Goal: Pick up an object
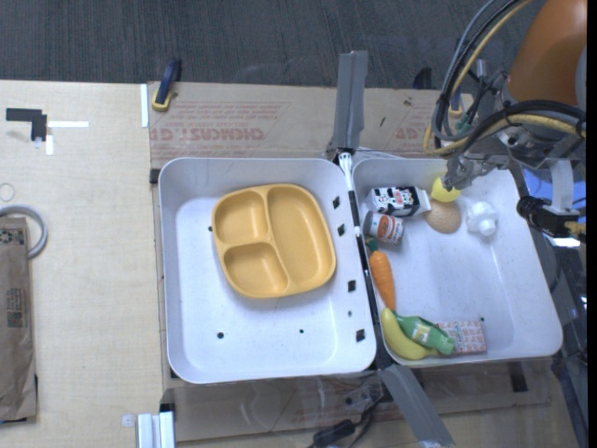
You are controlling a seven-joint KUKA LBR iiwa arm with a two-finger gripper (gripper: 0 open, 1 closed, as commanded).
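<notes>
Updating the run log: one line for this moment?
arm: over right bin | gripper: at yellow object beside egg | grasp: unconfirmed

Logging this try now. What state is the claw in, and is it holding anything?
Claw: low over the right bin, at the small yellow object beside the tan egg-shaped one. Open or shut, and whether it grips anything, cannot be told.

The left bin (187, 343) holds a divided plate (273, 239). In the right bin (532, 325), a carton (393, 199) lies behind a can (383, 228); a carrot (382, 279) lies before them, with a banana (401, 341), bottle (426, 332) and packet (464, 337) at the front.
</notes>
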